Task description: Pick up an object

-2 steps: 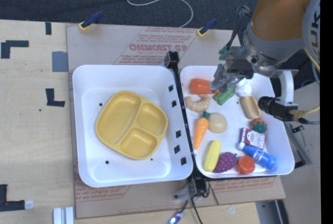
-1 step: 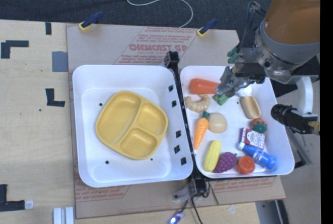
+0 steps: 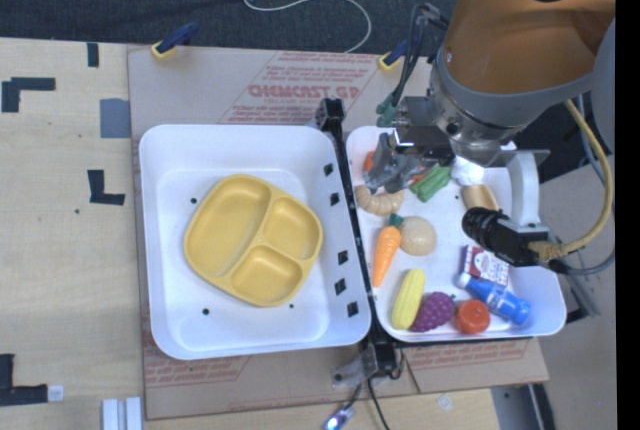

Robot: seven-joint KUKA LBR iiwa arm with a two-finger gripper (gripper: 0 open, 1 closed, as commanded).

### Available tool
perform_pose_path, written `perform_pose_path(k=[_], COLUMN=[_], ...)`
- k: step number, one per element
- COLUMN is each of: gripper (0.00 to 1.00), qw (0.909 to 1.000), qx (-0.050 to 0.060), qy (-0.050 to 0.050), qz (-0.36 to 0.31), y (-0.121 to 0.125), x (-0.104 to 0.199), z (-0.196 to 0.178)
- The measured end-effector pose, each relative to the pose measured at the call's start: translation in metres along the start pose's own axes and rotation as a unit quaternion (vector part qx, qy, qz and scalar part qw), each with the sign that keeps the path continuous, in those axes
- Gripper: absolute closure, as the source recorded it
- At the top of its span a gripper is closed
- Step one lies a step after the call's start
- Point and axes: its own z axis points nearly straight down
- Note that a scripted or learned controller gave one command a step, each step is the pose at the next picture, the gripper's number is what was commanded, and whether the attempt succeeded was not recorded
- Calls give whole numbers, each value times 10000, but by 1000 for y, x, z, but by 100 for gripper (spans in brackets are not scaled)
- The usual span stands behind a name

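From the camera above the bench, two shallow white bins sit side by side on a brown cardboard sheet. The left bin [image 3: 165, 248] holds a yellow divided plate [image 3: 252, 239], lying flat near its middle. The right bin [image 3: 553, 293] is crowded with toy food. A carrot [image 3: 384, 251] lies along its left side, just beside a pale round piece [image 3: 418, 236]. Nearer the front edge are a yellow corn cob [image 3: 407, 298], a purple bunch of grapes [image 3: 433, 310], a red tomato-like ball [image 3: 472, 317], a blue bottle [image 3: 500, 300] and a small red-and-white carton [image 3: 483, 267]. Toward the far end lie a beige peanut-shaped piece [image 3: 376, 202] and a green piece [image 3: 432, 182].

The arm [image 3: 520, 18] reaches in from the right, its orange band large in the upper right. The gripper [image 3: 392, 170] hangs over the far left part of the right bin, above the beige piece and beside the green one. How far its jaws stand apart, and whether anything sits between them, cannot be told from this angle. A black cylinder [image 3: 490, 230] juts out lower on the wrist, over the bin's middle.
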Motion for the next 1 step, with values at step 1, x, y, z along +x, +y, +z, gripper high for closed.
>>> perform_pose_path(k=[1], gripper=[100], qw=[10000], qx=[-11], qy=[-2], qz=[-7], y=[1], x=[78], z=[-14])
